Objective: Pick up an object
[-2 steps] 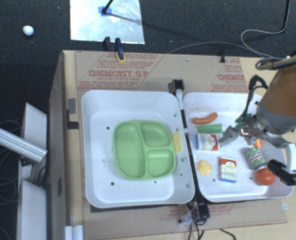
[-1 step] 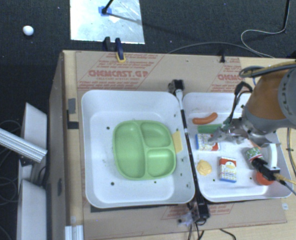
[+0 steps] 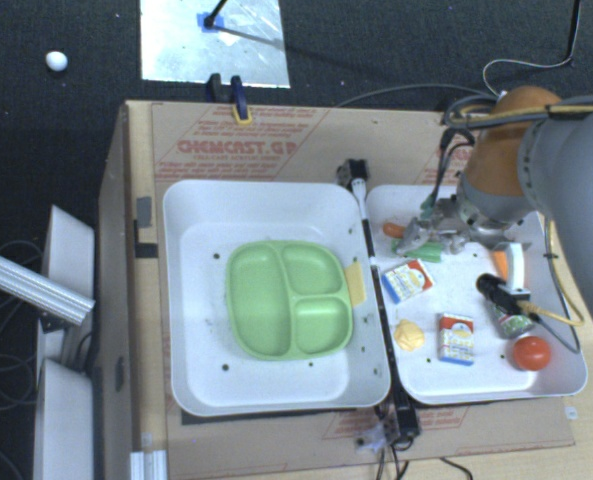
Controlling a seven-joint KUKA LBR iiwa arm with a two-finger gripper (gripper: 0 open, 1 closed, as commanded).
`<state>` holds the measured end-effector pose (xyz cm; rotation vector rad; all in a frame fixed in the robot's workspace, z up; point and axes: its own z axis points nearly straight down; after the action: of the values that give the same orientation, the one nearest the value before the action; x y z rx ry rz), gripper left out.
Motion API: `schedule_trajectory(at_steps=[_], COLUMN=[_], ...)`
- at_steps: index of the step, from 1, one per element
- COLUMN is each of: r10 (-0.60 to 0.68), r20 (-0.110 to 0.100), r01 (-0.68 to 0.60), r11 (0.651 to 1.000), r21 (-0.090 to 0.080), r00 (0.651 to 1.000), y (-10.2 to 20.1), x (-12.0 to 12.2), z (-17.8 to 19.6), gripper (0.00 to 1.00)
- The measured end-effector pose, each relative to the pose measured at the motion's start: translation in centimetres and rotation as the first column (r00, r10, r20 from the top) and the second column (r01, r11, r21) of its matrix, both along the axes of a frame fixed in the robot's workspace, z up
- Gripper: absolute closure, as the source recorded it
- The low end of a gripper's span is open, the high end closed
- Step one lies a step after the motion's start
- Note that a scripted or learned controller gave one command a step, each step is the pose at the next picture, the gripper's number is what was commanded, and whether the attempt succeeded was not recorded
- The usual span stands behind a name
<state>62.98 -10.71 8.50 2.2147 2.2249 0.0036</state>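
The bench (image 3: pixel 236 143) carries two shallow white bins side by side on a brown sheet printed with red lettering. The left bin (image 3: pixel 176 298) holds a green plate (image 3: pixel 288 298) near its centre, and a small yellow strip (image 3: pixel 356 284) lies against its right edge. The right bin (image 3: pixel 486 383) is crowded. A blue, white and red packet (image 3: pixel 408 280) lies by its left edge, and a yellow lump (image 3: pixel 408 336) sits nearer the front-left corner. A small box (image 3: pixel 457 338) with a red top is just right of the lump, and a red ball (image 3: pixel 532 352) rests in the front-right corner. An orange-and-white piece (image 3: pixel 507 264) lies toward the right edge. The arm (image 3: pixel 566 168) reaches in over the bin's far-right corner and covers that part of it.

The bins look like smooth moulded plastic with rounded corners. The plate is a glossy rounded rectangle split into three compartments. The packet is flat and tilted, the box is a small upright-printed carton lying flat, and the ball is round and shiny.

The gripper (image 3: pixel 434 230) hangs low over the far-left part of the right bin. A small green piece (image 3: pixel 426 252) lies just at its front side, so close that contact cannot be judged. A small orange piece (image 3: pixel 393 230) lies just to its left, near the bin's left edge. Whether the gripper is released or clenched cannot be told, and nothing is seen held in it.
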Motion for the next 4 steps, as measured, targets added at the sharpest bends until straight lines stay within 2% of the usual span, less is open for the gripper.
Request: schedule_trajectory(at_steps=[1, 2, 3, 4], r10=[0.002, 0.002, -0.003, 0.0], r20=[0.001, 0.002, -0.021, -0.017], r01=[-0.002, -0.002, 0.003, 0.0], r11=[1.0, 1.0, 1.0, 1.0], r21=[0.0, 0.0, 0.007, -0.003], r00=[1.0, 1.0, 1.0, 1.0], y=[0.0, 0.0, -2.4, -2.8], x=[0.0, 0.1, 3.7, 3.8], z=[1.1, 1.1, 0.1, 1.4], gripper=[1.0, 0.0, 0.0, 1.0])
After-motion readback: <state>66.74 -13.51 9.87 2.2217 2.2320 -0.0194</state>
